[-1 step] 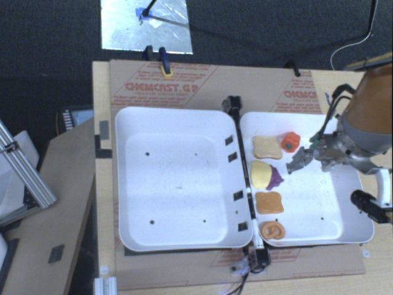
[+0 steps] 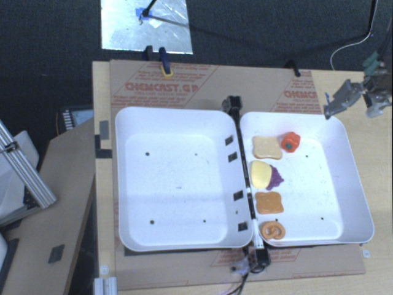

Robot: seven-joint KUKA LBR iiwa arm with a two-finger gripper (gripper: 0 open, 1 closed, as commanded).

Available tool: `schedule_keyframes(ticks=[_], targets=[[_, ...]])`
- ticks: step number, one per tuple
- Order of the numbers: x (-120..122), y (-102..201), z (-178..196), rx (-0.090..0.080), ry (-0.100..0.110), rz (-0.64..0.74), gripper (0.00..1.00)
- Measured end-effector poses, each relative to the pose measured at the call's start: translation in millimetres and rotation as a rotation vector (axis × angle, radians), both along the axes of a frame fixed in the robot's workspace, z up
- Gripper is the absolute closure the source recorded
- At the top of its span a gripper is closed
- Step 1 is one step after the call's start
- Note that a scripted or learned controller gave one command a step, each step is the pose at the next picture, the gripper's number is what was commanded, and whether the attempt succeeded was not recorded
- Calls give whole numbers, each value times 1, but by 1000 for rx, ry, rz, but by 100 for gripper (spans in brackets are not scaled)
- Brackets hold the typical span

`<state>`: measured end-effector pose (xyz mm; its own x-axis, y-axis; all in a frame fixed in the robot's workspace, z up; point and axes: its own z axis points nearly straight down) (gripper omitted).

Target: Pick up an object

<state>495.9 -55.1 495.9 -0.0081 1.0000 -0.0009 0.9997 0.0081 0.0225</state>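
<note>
Several toy foods lie along the left side of the right bin. From back to front they are a pale bread slice, a red-orange tomato beside it, a yellow and purple piece, a brown toast slice and a pretzel. My gripper hangs at the far right, beyond the back right corner of the right bin and well away from all the foods. Nothing shows in its grasp.
The left bin stands beside the right one, joined by a black hinge strip. Both rest on a brown board. A shiny metal sheet lies behind the bench, and a cable hangs at the upper right.
</note>
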Motion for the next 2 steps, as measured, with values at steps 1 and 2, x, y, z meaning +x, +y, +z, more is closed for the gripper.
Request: schedule_keyframes(ticks=[1, 2], targets=[[-6, -84, 42, -4, 14, -15, 0], [-5, -79, 51, -2, 15, -1, 100]])
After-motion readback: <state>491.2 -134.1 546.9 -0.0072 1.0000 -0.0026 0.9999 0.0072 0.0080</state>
